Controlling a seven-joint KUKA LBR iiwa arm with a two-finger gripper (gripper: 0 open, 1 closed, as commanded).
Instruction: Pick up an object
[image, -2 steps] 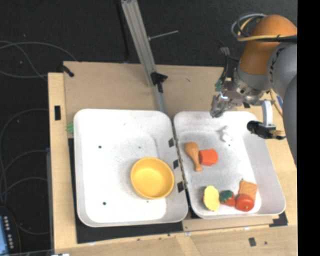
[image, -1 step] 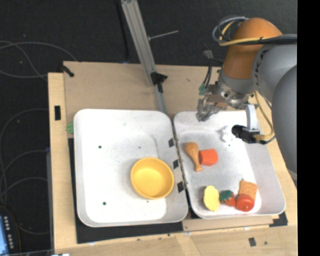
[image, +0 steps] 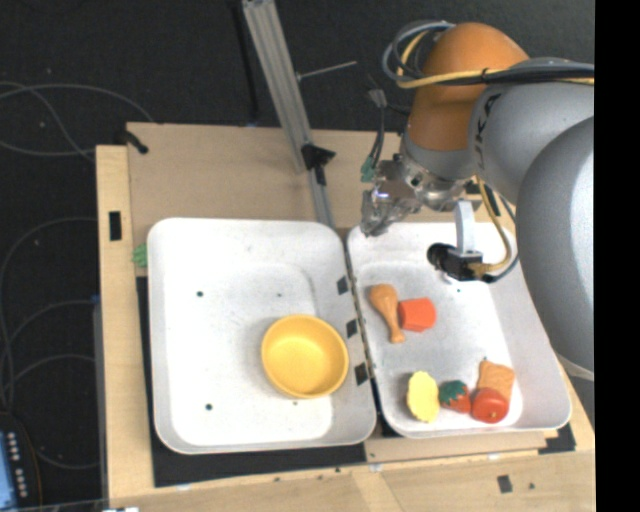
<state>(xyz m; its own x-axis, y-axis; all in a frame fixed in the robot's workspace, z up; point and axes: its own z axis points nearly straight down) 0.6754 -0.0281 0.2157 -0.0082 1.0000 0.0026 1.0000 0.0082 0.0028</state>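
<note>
From above I see my gripper (image: 377, 222) over the right bin's (image: 520, 330) far-left corner, its grip unreadable and nothing visibly held; I judge I'm approaching, needing to descend on the toy drumstick (image: 385, 308) just below.

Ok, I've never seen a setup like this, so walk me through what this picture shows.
One camera looks down at a slant on a bench with two shallow white bins. The big grey and orange shape at the right is a robot arm; its gripper hangs over the far edge of the right bin, holding nothing. The left bin holds a yellow bowl. The right bin holds toy food: a drumstick, an orange block, a yellow piece, a red tomato.
</note>
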